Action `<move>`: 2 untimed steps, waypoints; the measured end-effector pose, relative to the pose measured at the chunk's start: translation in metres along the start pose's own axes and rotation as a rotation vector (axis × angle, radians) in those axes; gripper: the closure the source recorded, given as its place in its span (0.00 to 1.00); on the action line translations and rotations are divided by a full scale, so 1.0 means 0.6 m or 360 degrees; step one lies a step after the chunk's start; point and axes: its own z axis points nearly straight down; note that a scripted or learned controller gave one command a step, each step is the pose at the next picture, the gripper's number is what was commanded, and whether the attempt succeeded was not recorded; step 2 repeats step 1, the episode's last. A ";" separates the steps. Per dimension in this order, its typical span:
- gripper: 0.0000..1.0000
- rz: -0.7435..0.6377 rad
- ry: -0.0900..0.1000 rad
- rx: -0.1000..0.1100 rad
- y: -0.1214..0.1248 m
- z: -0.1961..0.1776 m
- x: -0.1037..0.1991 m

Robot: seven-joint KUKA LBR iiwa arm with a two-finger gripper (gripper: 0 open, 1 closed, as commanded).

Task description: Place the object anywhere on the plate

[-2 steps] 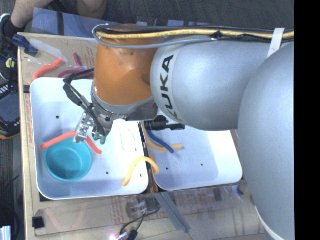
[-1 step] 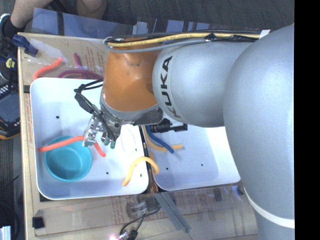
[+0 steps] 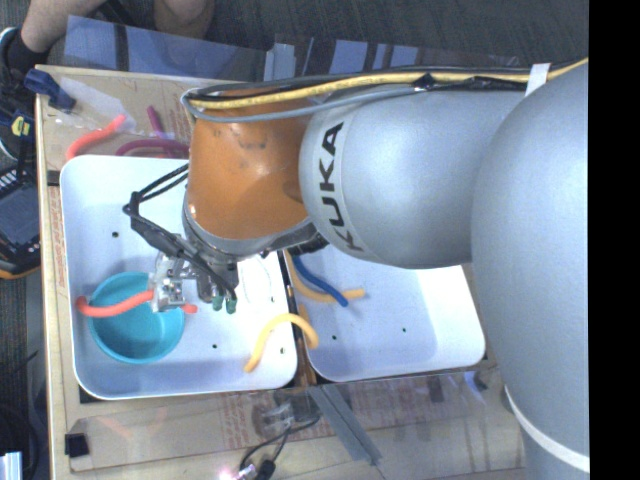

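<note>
Two shallow white bins (image 3: pixel 90 368) fill the bench. At lower left of the frame, the gripper (image 3: pixel 172 293) pinches a thin orange-red flexible strip (image 3: pixel 112 308) over the round blue plastic plate (image 3: pixel 138 333). Placing looks nearly done; next comes release. Its long axis runs roughly left-right, free end pointing toward the left edge.

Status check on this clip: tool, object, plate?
Tool low at blue plate's right rim. Orange strip lies across plate, one end by the tool. Yellow strip loose nearby, off the plate.
</note>
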 end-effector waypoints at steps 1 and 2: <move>0.00 0.0000 -0.0001 0.0000 0.000 0.000 0.000; 0.00 0.0000 -0.0001 0.0000 0.000 0.000 0.000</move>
